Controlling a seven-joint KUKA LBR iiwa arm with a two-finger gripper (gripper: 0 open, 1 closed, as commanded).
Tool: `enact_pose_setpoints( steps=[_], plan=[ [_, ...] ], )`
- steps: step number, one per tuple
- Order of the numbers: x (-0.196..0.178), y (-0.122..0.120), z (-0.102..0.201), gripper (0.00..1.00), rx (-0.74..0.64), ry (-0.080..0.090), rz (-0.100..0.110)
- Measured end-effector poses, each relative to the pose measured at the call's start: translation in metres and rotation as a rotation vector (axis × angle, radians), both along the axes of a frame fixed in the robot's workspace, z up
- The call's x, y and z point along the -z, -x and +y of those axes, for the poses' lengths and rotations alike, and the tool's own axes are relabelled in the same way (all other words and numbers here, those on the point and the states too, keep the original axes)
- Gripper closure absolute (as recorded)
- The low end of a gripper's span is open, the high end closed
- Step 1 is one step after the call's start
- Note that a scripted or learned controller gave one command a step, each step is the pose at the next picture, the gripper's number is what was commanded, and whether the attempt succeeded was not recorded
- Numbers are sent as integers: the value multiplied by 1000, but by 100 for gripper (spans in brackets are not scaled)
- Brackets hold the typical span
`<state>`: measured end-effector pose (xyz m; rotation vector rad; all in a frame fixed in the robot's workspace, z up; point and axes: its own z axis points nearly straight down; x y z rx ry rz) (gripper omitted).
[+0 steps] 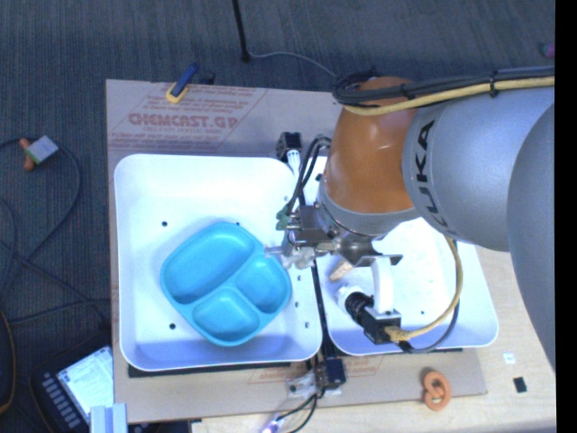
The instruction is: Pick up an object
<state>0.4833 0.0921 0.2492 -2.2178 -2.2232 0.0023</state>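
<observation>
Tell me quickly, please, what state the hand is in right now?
Hand: cannot be told; it sits at the edge of the blue divided plate.

— From my screen, the floor (81,25) is dark grey-blue carpet with a fine ribbed weave, running across the top and down the left side

— And the table (216,115)?

— I see a pale brown board with faint red lettering printed near its far edge. A thin black cable (242,25) trails over the carpet toward it, and another dark cable (36,242) loops on the left

— Lighting?

— Even and soft from above, I'd say; the board's near right corner (523,368) looks brightest
</observation>
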Motion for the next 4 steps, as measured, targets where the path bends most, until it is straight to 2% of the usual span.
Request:
enact_pose_setpoints(
  steps=[1, 2, 3, 4],
  plan=[
    [8, 0, 37, 100, 1, 1, 0],
    [102, 1, 33, 100, 3, 2, 4],
    [43, -17, 65, 100, 1, 1, 0],
    [39, -64, 134, 100, 1, 1, -1]
  ],
)
